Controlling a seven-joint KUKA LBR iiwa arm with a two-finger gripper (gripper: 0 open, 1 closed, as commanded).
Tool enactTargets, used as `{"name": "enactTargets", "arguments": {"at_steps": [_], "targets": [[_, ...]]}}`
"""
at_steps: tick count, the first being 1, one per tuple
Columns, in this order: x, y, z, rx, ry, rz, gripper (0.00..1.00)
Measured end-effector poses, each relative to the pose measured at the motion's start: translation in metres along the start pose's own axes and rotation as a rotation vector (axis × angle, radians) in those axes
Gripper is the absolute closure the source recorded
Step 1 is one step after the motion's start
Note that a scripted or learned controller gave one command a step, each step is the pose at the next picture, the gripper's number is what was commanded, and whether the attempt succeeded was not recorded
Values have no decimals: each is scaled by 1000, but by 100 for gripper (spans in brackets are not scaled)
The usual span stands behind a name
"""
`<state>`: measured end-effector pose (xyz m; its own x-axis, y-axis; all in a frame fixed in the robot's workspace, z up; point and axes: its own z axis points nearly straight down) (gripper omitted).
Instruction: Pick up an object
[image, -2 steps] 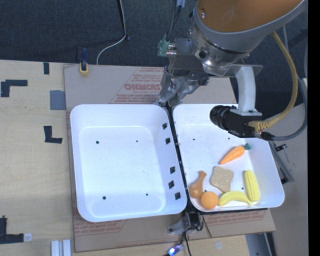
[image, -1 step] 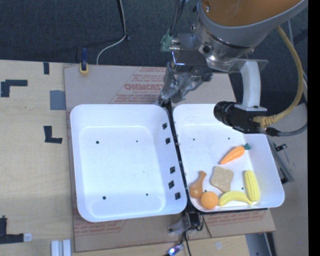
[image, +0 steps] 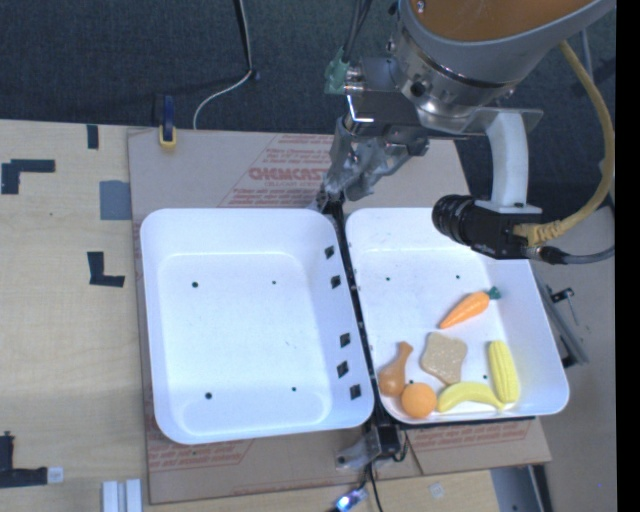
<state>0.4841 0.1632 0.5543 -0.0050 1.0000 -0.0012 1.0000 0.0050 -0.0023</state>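
Gripper parked at the far rim, toy food untouched

Left bin (image: 160, 300), well to the left of the bread slice (image: 443, 357): white floor marked with a few small dark dots. Cardboard sheet (image: 250, 170) under both bins, probably to keep them square and level on the bench.

Gripper (image: 330, 198) far above and left of the bread slice, hanging over the top end of the seam where the two bins meet. Nothing visibly caught in it; how far open, impossible to tell from this slanted look down. Likely a waiting pose before a descent, well apart from anything worth grabbing.

Right bin (image: 400, 260), holding every candidate for the pick, all bunched round the bread slice in the near corner:
- drumstick (image: 395, 372) just left of the slice, close to the seam wall
- orange ball (image: 418, 400) below and left, touching the drumstick's end
- carrot (image: 466, 309) above and right, lying tilted and clear of the others
- banana (image: 468, 397) directly below, along the near wall
- corn cob (image: 503, 372) to the right, upright against the banana's tip

Carrot judged the easiest target, standing free of the crowd.
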Motion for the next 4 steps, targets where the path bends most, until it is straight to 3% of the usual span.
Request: {"name": "enactTargets", "arguments": {"at_steps": [3,4], "targets": [[1,1,-29,3,0,-3,100],[47,60,25,5,-2,2,100]]}}
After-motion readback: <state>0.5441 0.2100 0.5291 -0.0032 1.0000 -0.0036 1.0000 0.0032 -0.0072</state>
